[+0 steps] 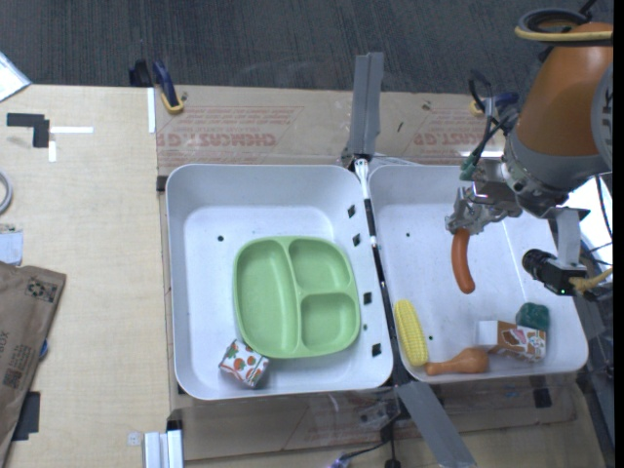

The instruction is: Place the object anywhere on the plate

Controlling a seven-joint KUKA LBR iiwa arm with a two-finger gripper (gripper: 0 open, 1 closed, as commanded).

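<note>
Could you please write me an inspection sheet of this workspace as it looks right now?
Surface: two shallow white bins, left bin and right bin, side by side on a wooden bench.
Job's things: green divided plate in the left bin; an orange sausage hanging upright in the right bin, its top at the gripper.
Clutter: small printed carton beside the plate's near-left corner; corn cob, orange gourd, printed packet and dark green item in the right bin.
Grippers: above the right bin, shut on the sausage's top end.
Cables: dark cables near the arm's wrist.
Surroundings: dark carpet, brown paper bag at left.
</note>
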